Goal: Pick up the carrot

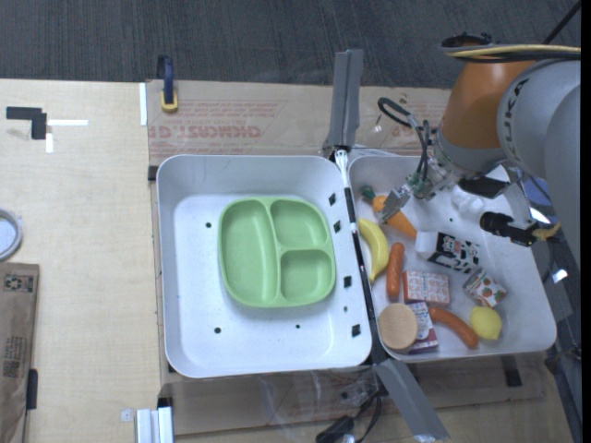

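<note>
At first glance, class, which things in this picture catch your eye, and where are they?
A green divided plate lies in the middle of the left bin. The right bin is crowded with toy food, including a banana. At its far end the grey and orange arm lowers its tool over the carrot.

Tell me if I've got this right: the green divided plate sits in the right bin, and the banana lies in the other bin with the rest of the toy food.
Not quite. The camera view shows the green divided plate in the left bin. The banana lies in the right bin with the rest of the toy food.
</note>
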`<state>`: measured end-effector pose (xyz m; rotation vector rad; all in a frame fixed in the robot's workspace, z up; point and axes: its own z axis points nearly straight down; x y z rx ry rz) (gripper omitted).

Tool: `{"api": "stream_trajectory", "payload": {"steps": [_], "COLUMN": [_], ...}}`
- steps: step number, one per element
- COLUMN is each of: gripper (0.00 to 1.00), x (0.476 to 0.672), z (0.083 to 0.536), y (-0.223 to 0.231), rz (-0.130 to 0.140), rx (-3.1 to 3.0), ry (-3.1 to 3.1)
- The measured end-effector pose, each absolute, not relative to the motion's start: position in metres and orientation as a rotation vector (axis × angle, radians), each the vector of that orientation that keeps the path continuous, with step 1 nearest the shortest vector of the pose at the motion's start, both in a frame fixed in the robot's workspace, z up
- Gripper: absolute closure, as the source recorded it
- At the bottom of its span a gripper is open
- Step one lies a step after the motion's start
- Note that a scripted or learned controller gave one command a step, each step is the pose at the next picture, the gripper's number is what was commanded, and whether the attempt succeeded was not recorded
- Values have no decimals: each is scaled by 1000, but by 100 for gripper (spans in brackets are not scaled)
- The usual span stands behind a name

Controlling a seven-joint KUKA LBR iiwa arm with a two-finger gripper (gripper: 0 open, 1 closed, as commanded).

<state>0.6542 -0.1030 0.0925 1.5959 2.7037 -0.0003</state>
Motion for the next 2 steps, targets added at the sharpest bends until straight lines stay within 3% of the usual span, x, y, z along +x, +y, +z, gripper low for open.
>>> {"api": "stream_trajectory", "payload": {"steps": [1,2], "gripper": [100,100], "x": [654,659], "z": [101,190], "y": [-103,-110], "rz": [-2,-2], "rx": [1598,2139], "ry": [2703,2299]}}
